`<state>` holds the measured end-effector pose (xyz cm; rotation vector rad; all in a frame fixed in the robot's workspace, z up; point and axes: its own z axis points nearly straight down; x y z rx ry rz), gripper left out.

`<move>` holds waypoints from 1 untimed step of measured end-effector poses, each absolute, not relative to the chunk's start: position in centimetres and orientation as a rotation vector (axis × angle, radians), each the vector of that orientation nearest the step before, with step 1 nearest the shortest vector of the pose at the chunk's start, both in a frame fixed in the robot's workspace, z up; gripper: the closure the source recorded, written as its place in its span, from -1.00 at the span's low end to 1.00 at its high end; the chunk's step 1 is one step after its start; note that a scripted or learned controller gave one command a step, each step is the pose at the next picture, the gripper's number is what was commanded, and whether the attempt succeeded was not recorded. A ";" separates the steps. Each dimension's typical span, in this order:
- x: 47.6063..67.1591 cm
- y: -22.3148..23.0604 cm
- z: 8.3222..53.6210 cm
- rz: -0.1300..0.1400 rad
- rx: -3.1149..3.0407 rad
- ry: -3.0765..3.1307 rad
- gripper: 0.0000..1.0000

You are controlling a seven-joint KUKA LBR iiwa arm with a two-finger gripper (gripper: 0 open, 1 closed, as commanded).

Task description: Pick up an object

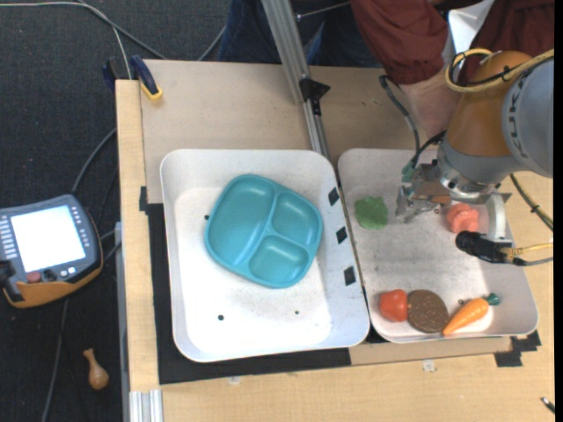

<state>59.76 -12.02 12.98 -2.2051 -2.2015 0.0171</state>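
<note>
Arm (493,104) reaching in from right, bent down over right bin (422,262). Gripper (412,207) low, just beside green piece (371,212). Jaws: can't tell, too blurry.

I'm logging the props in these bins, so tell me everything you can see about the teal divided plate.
The teal divided plate is a rounded-square dish that looks like smooth matte plastic, moulded into three compartments: one large on the view's left, two smaller on the right. It lies flat, right side up, turned at a slant, on the floor of the left white bin, toward the bin's upper middle. Its compartments hold nothing, and only the bin floor touches it.
</note>
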 end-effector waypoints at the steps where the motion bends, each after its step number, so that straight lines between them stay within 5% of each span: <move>1: 58.8 -11.2 18.6 0.005 -2.205 -2.214 1.00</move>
